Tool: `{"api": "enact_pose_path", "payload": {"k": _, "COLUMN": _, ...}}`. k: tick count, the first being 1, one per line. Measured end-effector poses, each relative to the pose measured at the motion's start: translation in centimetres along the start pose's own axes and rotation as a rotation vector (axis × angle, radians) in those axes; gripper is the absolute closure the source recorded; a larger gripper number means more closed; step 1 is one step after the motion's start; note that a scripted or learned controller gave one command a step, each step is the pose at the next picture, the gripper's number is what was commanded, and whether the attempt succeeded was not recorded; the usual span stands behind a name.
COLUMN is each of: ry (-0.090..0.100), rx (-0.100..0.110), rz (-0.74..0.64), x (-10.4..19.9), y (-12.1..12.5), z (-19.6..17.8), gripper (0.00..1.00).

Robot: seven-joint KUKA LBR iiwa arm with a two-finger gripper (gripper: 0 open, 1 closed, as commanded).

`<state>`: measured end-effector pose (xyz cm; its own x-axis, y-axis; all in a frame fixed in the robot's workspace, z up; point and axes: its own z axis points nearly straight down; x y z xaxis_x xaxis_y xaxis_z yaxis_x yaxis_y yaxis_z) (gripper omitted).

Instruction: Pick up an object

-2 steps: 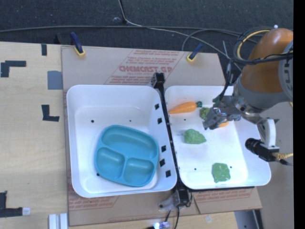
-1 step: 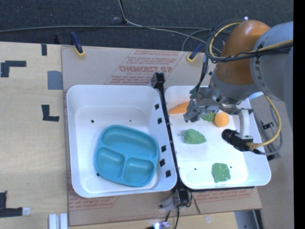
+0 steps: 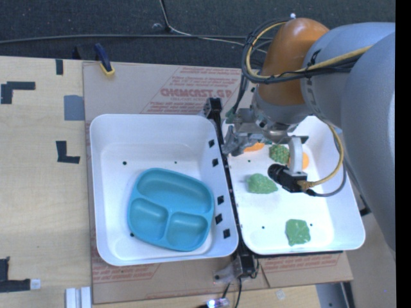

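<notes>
My gripper [image 3: 236,144] hangs low over the back left corner of the right bin [image 3: 340,236], close to the wall between the two bins. A small orange piece [image 3: 256,148] peeks out just right of it. One green lumpy piece [image 3: 261,183] lies below the gripper near the bin's middle. Another green piece [image 3: 279,153] sits partly under the wrist. A third green piece [image 3: 297,231] rests near the front edge. More orange [image 3: 304,160] shows behind the wrist's white part.
The left bin [image 3: 106,146] holds a blue divided plate [image 3: 170,208]. Black clips line the wall shared by the bins [image 3: 221,191]. The grey arm and its cables [image 3: 321,172] cover the right bin's back right part.
</notes>
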<state>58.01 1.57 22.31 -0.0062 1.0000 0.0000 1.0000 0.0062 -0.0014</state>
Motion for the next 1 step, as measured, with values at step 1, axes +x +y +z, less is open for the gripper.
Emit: {"api": "enact_pose_path", "payload": {"k": 1, "ry": 0.000, "rx": -0.001, "rz": 0.000, "x": 4.91, "y": 2.99, "z": 0.98, "gripper": 1.00}}
